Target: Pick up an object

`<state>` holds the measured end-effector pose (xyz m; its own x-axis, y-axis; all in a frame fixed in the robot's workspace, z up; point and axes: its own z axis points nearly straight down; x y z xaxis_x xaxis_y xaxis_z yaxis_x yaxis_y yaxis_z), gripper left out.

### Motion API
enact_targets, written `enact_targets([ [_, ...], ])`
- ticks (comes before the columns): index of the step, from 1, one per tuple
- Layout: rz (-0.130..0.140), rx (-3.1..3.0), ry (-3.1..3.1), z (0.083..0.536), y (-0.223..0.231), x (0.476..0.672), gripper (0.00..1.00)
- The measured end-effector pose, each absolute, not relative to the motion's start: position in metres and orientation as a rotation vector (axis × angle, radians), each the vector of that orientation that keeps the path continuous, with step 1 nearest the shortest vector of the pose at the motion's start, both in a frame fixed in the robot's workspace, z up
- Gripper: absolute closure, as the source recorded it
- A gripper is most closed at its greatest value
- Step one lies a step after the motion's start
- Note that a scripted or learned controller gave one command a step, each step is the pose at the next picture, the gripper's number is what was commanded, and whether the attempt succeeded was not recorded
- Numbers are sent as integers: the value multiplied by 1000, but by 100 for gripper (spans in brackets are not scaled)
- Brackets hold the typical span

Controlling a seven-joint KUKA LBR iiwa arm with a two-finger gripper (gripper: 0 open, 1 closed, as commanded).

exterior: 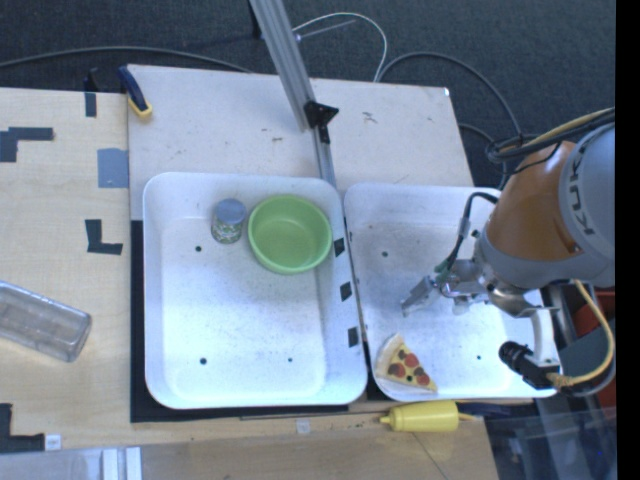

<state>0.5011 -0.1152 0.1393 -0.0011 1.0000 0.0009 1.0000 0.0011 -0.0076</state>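
The grey two-finger gripper (418, 298) hangs with fingers slightly parted, gripping nothing, over the right shallow white bin (400, 208). A triangular toy pizza slice (404, 364) lies at its six o'clock. "KU" shows on the arm (560, 208).

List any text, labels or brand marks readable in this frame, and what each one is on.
"KU": dark letters on the grey arm, cut off at the frame's right; the rest of the word is out of view.
Jar: any label is too blurred to read.
Yellow bottle: no legible text.
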Motion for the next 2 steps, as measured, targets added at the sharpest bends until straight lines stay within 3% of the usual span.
enact_targets([
  [1,2,-2222,-2223,88,-115,501,0],
  [2,0,-2218,-2222,100,-114,501,100],
])
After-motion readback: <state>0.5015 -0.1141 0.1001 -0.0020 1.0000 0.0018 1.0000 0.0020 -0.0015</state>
